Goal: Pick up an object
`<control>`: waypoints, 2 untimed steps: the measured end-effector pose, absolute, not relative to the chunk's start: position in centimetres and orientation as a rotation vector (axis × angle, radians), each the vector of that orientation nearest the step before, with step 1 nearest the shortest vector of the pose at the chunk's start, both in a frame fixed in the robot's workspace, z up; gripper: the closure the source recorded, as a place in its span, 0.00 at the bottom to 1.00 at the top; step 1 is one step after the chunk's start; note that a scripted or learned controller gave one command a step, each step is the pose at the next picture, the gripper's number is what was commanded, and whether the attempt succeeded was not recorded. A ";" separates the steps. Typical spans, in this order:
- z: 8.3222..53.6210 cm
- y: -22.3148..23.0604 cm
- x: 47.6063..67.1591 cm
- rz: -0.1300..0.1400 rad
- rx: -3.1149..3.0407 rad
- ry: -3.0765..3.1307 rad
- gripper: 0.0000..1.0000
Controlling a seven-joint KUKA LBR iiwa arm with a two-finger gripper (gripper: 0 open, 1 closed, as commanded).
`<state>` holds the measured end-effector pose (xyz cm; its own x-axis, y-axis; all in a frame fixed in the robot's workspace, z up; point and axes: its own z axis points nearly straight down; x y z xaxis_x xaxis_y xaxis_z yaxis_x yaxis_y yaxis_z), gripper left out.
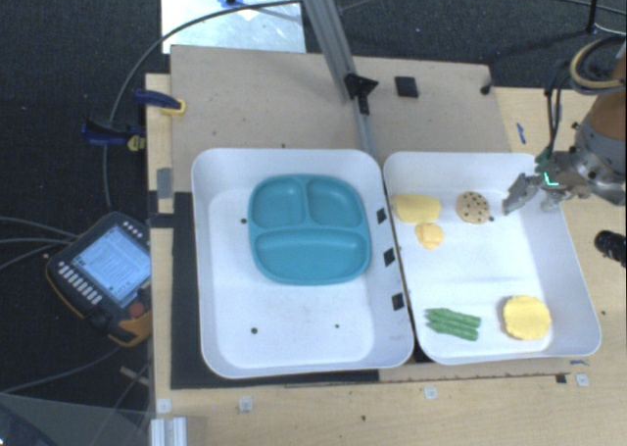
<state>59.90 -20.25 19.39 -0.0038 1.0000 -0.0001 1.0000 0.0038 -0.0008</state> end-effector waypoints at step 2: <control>15.0 -20.5 59.2 0.002 -2.219 -2.223 0.00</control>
<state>59.24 -20.51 15.00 -0.0014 1.0000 -0.0005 1.0000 0.0014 -0.0014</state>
